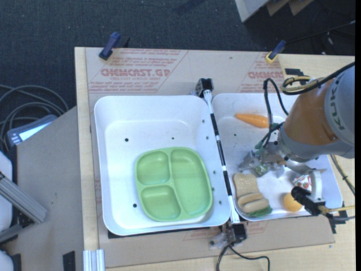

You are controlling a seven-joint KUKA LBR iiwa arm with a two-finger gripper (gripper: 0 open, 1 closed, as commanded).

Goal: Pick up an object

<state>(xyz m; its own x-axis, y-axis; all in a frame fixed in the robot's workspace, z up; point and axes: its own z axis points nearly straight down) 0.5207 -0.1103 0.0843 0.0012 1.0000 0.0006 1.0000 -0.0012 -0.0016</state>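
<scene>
Tray point(172, 183) in left bin point(110, 123); carrot point(252, 119) in right bin point(225, 103).

Bench point(141, 72) (printed brown sheet on top) bears left bin point(113, 129), right bin point(237, 103), touching.

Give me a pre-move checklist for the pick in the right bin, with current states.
1. Gripper is over the right bin: ok, low near its middle.
2. Object between the fingers: cannot tell, arm body hides the tips.
3. Targets available: ok, carrot at the back, bread slice and yellow ball at the front.
4. Carrot free of neighbours: ok, lies alone.
5. Bread slice free: not ok, a green item touches its stack.
6. Green tray out of the way: ok, in the left bin.
</scene>
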